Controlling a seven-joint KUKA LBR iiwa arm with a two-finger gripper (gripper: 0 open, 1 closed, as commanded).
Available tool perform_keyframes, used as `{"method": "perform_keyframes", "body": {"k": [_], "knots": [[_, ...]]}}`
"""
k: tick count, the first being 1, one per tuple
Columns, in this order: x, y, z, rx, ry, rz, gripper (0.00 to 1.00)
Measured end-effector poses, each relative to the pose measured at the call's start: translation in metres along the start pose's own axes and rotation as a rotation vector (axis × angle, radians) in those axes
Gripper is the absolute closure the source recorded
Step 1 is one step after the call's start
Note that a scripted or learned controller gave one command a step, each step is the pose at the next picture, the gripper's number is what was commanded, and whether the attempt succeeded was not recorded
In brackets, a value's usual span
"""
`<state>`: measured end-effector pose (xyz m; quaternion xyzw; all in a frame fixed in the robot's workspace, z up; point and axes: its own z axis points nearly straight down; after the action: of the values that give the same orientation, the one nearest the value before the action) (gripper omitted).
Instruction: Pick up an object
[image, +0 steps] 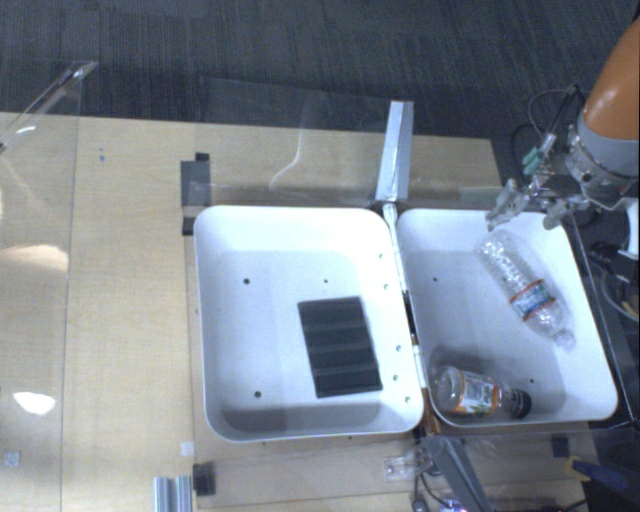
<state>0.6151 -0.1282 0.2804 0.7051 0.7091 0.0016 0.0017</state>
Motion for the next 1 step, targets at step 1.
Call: {"method": "perform_keyframes", "body": {"k": [1], "knots": [[-0.0366, 0.0085, 0.0919, 0.001, 0.000, 0.008, 0.00]]}}
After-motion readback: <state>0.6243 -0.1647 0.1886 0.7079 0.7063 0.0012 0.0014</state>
